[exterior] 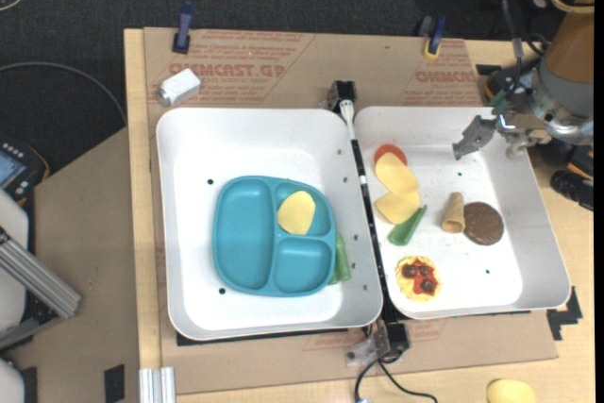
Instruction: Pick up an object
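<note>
Cardboard-topped worktop (283, 61), two white bins: the pincer (469, 142) hovers at upper right over the right bin (528, 278), apparently holding nothing, its opening unclear. Approach step, I judge; next, descend left onto the brown disc (483, 223).

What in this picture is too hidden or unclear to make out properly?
- Gripper: too small and dark in the camera view to tell how its fingers stand.
- Green piece: mostly tucked behind the blue tray.
- Red piece: partly covered by a yellow piece.
- Arm: cut off by the right edge.
</note>
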{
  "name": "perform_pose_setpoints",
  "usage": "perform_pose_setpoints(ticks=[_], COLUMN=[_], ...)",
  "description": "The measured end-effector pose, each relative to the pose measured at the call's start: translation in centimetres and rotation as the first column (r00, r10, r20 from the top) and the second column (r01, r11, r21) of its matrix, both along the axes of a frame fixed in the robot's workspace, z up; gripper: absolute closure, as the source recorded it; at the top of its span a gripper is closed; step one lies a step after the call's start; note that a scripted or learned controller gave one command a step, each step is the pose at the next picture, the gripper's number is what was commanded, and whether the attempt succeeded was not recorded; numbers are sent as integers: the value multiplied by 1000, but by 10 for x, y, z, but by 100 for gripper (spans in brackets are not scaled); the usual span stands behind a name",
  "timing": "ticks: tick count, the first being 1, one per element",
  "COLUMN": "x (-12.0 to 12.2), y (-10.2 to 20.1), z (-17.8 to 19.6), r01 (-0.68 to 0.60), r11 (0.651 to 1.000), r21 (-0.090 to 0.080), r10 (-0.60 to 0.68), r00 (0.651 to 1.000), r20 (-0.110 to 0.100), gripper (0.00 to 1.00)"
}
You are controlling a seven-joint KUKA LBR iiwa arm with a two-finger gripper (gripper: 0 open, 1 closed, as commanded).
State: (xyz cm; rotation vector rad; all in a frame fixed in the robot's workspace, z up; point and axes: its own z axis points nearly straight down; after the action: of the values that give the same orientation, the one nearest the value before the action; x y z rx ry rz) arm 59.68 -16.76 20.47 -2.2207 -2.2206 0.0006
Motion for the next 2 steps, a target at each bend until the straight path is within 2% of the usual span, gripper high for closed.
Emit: perform_pose_setpoints(ticks=[1, 2], x=[-67, -111], y=[-24, 5], z=[-38, -106], r01=[5, 1], r11=[1000, 1000], r21=[2, 4], r10=[-5, -1], r00=[1000, 1000], r20=[-8, -9], gripper=[0, 0])
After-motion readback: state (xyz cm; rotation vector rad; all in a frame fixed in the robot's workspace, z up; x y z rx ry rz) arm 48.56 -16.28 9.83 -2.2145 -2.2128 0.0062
